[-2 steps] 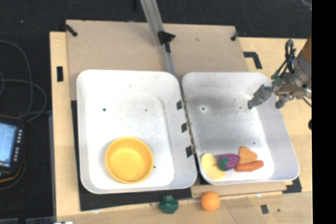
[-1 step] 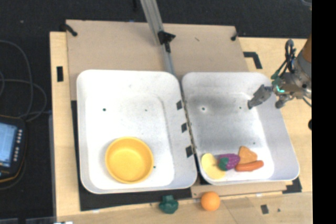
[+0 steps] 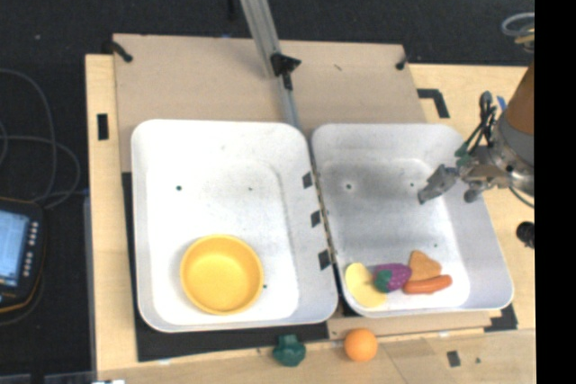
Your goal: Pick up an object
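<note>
1. Gripper sits over the right shallow white plastic bin, near its right wall, on the grey arm that enters from the right. 1 grey finger points left and down toward the bin floor; the other is too blurred to separate, so I cannot tell whether the fingers are open or closed. Nothing visible between them.
2. Candidate objects lie clustered in the near corner of the right bin: a pale yellow rounded piece, a purple lump with a green patch touching it, an orange-brown wedge-shaped piece and an orange carrot-shaped piece just beside that. All 4 rest on the bin floor, well apart from the gripper and nearer the camera.
3. Left shallow white plastic bin holds 1 round yellow plastic bowl toward its near side.
4. Outside the bins, on the pale wooden surface, an orange ball and a small dark green object sit by the near edge.
5. Step in hand, as judged: approach. No object has been picked up yet.
6. Next move calls for travel toward the near corner, then descent onto 1 piece. The cluster is tight, and the bin wall is close; the carrot-shaped piece on the outer side looks the easiest to isolate. Risk: fingers straddling 2 touching pieces and closing on neither.
</note>
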`<state>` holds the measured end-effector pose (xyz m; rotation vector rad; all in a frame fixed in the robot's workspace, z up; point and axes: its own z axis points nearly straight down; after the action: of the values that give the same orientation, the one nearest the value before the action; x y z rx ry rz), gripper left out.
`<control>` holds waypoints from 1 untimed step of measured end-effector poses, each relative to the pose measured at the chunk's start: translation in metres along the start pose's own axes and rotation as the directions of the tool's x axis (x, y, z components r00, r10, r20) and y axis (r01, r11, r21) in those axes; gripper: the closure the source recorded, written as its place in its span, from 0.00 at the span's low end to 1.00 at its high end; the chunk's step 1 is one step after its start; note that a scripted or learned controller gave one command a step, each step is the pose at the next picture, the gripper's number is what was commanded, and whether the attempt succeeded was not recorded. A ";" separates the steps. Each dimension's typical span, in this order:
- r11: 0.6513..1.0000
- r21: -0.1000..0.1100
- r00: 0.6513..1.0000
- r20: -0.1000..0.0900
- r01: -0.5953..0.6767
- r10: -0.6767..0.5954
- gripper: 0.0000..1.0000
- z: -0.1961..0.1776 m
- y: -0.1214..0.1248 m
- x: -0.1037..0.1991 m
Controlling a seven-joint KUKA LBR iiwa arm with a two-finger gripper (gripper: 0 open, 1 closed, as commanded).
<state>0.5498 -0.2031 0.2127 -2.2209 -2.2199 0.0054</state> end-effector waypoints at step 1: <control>1.000 0.000 1.000 0.000 0.000 0.000 0.00 0.045 -0.005 -0.007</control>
<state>0.5450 -0.2097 0.1678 -2.2214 -2.2196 0.0050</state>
